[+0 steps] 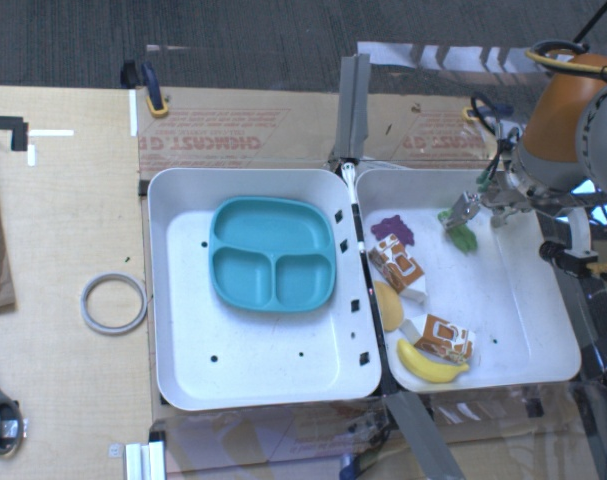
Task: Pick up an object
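My gripper [470, 209] is over the far part of the right bin [523, 308], reaching in from the right. A small green leafy object [462, 236] sits right at its tip, touching or just under it; whether it is gripped cannot be told. Further left in the same bin lie a purple grape bunch [392, 231], a brown-and-white packet [397, 266] and a yellow piece [388, 307]. A banana [429, 366] lies near the front wall, with a second brown-and-white packet [445, 337] resting on it.
The left bin [183, 348] holds a teal divided plate [273, 254]. A grey ring [114, 301] lies on the wooden bench to the left. A grey post [353, 108] stands behind the divider between the bins.
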{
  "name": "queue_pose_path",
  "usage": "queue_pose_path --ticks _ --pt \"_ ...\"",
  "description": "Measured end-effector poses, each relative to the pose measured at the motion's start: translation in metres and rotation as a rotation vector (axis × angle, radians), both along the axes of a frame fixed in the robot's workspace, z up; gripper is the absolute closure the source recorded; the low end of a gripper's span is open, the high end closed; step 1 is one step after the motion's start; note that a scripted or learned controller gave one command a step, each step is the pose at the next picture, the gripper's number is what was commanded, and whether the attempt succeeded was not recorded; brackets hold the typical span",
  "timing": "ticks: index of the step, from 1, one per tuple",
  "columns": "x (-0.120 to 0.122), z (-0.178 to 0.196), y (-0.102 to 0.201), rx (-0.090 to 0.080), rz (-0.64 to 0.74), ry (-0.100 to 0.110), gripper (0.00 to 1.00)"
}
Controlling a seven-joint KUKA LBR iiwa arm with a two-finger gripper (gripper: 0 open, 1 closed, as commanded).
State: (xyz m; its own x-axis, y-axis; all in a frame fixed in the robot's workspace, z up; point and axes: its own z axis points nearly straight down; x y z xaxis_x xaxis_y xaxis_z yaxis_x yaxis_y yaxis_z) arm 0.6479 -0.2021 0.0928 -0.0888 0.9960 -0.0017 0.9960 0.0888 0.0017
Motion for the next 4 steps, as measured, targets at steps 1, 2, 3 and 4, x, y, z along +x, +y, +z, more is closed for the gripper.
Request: queue_pose_path --ticks 1,2,3,4 --pt "0.001 0.01 -0.001 -0.001 -0.002 -0.002 1.0" --pt "-0.024 0.097 0.03 0.001 0.034 0.001 1.0" --pt "-0.016 0.029 -0.02 0.001 -0.233 0.003 1.0" --pt "0.011 0.051 -0.009 0.0 -0.34 0.002 1.0"
